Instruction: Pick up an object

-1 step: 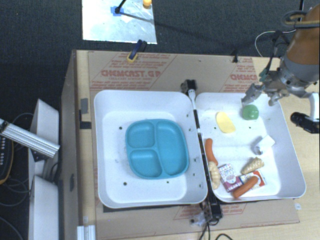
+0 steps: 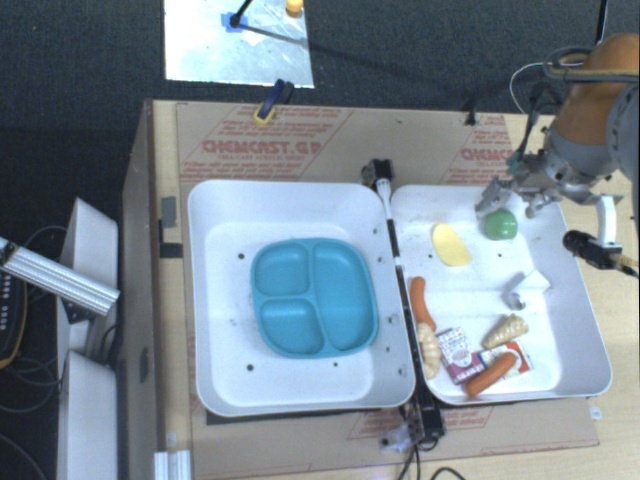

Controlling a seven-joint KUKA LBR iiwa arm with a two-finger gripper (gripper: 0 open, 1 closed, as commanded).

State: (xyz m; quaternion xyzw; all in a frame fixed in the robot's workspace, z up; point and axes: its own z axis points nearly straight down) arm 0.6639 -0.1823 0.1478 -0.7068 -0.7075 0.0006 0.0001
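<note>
My gripper (image 2: pixel 513 202) hangs over the far right corner of the right bin (image 2: pixel 590 358), its two grey fingers spread open. A green ball (image 2: pixel 500 225) lies just below the left finger (image 2: pixel 489 199), close to it but not held between the two. Further down the same bin are a yellow piece (image 2: pixel 451 245), a long orange sausage (image 2: pixel 420 301), a pale corn-like piece (image 2: pixel 429 347), a red-and-white packet (image 2: pixel 455 353), a second orange sausage (image 2: pixel 491 373), a beige cone-shaped piece (image 2: pixel 503 330) and a small grey item (image 2: pixel 515 293).
The left bin (image 2: pixel 205 268) holds a blue divided plate (image 2: pixel 312 296). A ridge (image 2: pixel 395 268) separates the two bins. A black part (image 2: pixel 590 249) sticks out over the right bin's right wall. The grey arm with its orange band (image 2: pixel 608 63) comes in from the upper right.
</note>
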